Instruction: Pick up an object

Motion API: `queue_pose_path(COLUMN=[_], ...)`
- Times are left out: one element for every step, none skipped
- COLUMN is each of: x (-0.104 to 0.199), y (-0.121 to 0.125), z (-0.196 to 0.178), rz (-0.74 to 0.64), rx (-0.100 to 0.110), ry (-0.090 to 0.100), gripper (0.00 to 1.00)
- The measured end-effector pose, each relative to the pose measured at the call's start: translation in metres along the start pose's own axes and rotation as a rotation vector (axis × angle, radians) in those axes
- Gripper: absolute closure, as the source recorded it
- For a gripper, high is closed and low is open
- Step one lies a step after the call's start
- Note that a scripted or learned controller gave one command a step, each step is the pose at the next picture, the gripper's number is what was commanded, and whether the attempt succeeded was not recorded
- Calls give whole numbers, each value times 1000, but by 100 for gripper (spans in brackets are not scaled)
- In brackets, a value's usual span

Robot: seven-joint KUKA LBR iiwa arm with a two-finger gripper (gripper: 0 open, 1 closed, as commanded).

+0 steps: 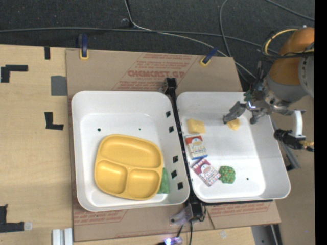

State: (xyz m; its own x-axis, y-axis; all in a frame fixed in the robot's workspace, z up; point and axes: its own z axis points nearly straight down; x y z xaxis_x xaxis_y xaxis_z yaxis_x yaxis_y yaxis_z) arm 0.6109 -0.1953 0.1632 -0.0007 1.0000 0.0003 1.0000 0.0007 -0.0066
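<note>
Your gripper hangs with fingers spread wide over the right bin, a yellow piece just below its tips (not between them). You are approaching; next, lower and close.

Two bins, one tray

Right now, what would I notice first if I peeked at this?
The big yellow tray with three compartments fills the left bin. In the right bin, the gripper hangs beside a small yellow piece, with a green broccoli-like toy nearer the front.
</note>
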Motion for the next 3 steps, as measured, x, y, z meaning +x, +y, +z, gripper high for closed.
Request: queue_pose_path(x=[9,10,9], y=[-3,-2,-1], z=[62,78,66], rz=[-1,-2,-2], rx=[0,-7,-11], ry=[1,-3,-5], gripper=[0,0,100])
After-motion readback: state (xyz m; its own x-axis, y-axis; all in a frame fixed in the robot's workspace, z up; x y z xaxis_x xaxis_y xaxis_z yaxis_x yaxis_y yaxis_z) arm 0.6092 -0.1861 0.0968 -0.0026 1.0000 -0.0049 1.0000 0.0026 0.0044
